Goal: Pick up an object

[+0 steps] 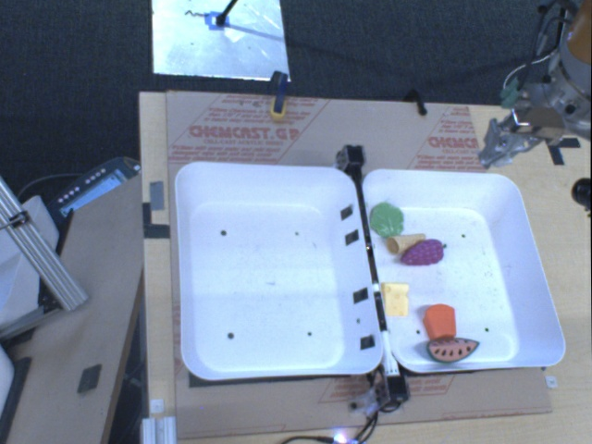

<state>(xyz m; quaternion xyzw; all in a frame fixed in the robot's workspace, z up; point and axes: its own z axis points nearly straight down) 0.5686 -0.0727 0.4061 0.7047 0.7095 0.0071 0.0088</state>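
Two shallow white plastic bins are sitting side by side on a sheet of tan cardboard w/ red print: the left bin (268,271) and the right bin (513,276), both smooth, glossy, w/ rounded corners, joined along the middle by a black strip w/ small clips. The task objs are all lying in the right bin, 6 in total, toy-food pieces by the look. 1 green leafy lump (387,219), bumpy, is sitting near the bin's upper left. Just below it 1 tan cone (404,242) is lying on its side, its wide end touching or nearly touching 1 purple grape-like cluster (423,252), knobbly surface. Lower down, 1 pale yellow flat square (396,299) is lying against the bin's left wall by the divider. Near it to the right 1 orange blocky piece (440,320) is standing, smooth, w/ 1 watermelon wedge (452,349) just below it, red face w/ dark seeds, green rind along the curved bottom. The gripper (499,144) is hanging at the upper right, beyond the right bin's far rim, over the cardboard, well apart from all 6 objs; metal, grey, w/ cables above it. Can't tell whether it's open or closed, too small and blurred; nothing visible in its grasp. Beyond the cardboard 1 shiny silver sheet (219,26) is lying on dark carpet.
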